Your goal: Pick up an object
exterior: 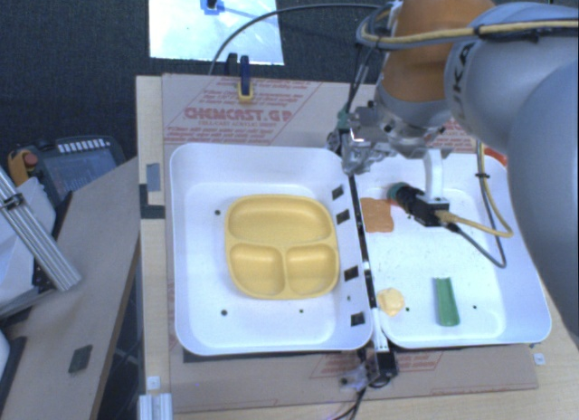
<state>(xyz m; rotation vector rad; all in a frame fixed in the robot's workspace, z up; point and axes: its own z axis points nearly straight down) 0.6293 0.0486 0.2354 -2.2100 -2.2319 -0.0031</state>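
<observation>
My gripper hangs over the far end of the wall between the two bins, just above and left of a flat orange piece that lies in the right bin. A small pale yellow lump sits near that bin's front left corner. An upright-lying green block rests to its right. Nothing shows between the gripper and any of these things.
A yellow three-part plate lies in the middle of the left bin. The grey arm covers the right bin's far right part. Cardboard lies behind the bins.
</observation>
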